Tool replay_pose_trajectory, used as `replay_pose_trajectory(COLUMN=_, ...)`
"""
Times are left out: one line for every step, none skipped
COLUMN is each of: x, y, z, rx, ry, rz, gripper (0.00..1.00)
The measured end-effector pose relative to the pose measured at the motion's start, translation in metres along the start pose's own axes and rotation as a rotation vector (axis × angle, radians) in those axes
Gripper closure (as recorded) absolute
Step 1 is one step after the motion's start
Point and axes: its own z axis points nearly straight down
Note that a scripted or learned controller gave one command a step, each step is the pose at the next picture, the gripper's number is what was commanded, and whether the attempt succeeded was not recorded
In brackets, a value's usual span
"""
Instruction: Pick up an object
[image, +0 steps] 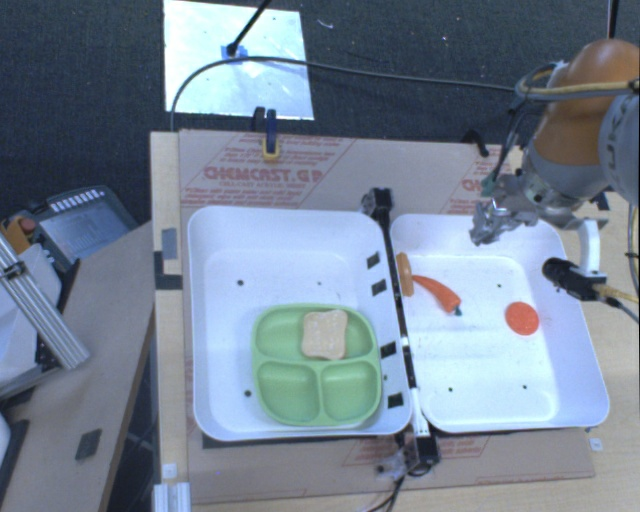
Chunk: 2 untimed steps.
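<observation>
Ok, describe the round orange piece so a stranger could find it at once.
Look in the right bin, toward its right wall. The round orange piece lies flat there, apart from the carrot; it is a disc, while the carrot is long and tapered.

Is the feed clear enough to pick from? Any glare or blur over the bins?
Camera view: the white bins read bright and slightly washed out, but the carrot, orange disc and bread stay distinct; the foil sheet behind glares; the tool looks soft, its fingers unresolved.
</observation>
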Motion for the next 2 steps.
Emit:
replay_pose_trajectory(x=0.048, y=-0.009, z=0.008, rx=0.006, ry=0.003, rz=-0.005, gripper=1.00)
replay_pose_trajectory(x=0.109, y=-0.023, z=-0.001, rx=0.006, ry=0.004, rz=-0.007, gripper=1.00)
